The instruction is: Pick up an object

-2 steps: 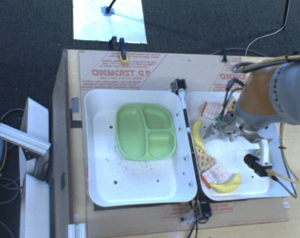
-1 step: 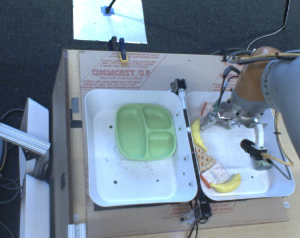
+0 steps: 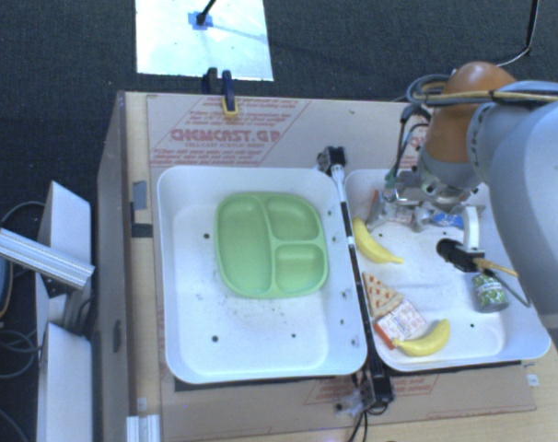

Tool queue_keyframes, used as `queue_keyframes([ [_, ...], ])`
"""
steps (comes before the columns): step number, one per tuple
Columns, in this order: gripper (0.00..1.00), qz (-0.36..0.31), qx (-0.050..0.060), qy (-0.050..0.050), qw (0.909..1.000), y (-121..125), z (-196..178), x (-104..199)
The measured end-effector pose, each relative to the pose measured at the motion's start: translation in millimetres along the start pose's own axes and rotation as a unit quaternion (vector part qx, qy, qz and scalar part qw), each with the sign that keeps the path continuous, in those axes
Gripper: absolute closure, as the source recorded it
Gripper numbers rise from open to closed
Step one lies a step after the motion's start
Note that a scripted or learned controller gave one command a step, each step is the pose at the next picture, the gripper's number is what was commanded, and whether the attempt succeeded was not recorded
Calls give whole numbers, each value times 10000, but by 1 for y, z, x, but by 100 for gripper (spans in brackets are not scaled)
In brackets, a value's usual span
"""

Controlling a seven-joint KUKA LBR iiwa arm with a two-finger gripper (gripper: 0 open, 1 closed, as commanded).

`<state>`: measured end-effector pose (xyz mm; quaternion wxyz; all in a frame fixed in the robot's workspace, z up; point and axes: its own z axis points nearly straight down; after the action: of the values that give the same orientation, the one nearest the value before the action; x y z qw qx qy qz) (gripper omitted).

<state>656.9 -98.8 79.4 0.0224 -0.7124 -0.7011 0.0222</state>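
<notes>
Camera view: the gripper (image 3: 410, 205) is being held low over the far end of the right bin (image 3: 500, 334), near a banana (image 3: 372, 243) — its grip cannot be told.

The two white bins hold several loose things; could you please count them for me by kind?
Yellow curved bananas: 2
Green divided plastic plate: 1
Orange checked triangular slice: 1
Red-and-white flat packet: 1
Small dark-green round jar: 1
Total: 6 clearly seen
</notes>
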Motion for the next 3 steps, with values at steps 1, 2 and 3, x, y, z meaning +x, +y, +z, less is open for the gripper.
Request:
queue_keyframes([
  [1, 0, -20, 13, 70, 10000, 1, 1, -6],
  [2, 0, 3, -11, -30, 10000, 0, 0, 2],
  [3, 0, -33, -196, -30, 9998, -11, 0, 3],
])
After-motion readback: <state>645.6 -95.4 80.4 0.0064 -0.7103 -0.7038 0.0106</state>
